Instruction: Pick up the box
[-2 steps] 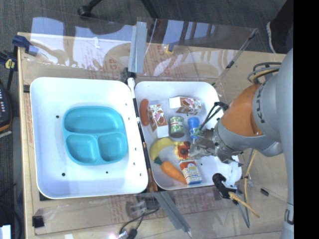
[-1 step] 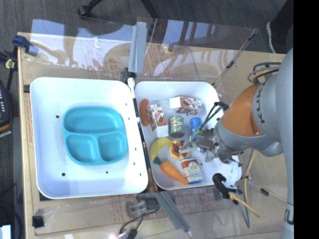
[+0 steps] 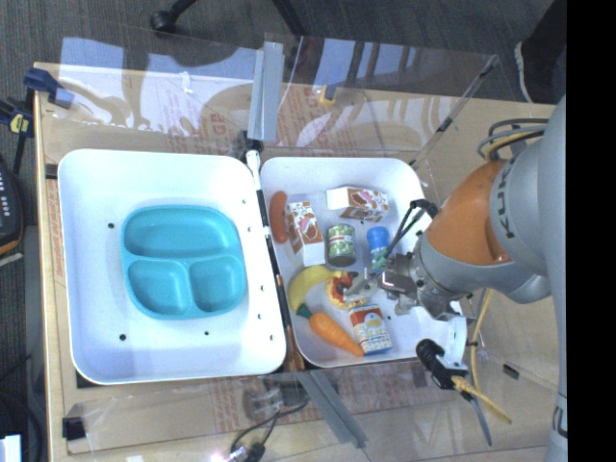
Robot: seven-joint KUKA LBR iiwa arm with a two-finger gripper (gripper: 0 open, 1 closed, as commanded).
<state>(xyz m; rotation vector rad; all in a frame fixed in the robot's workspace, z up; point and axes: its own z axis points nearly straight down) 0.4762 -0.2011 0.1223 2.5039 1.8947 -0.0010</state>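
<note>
The grey arm with its orange band reaches in from the right, its jaws (image 3: 371, 282) low over the middle of the right white bin (image 3: 289, 176); whether they are open or closed I cannot tell. Just left of the green can (image 3: 340, 244), the small red-and-white printed box (image 3: 302, 227) lies beside the red sausage (image 3: 278, 216). A yellow banana (image 3: 308, 285) and an orange carrot (image 3: 334, 332) lie nearer the front. The left white bin (image 3: 82, 176) holds a blue divided tray (image 3: 144, 239).

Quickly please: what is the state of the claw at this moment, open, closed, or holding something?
Claw: low in the right bin among the food items; open or closed cannot be told.
</note>
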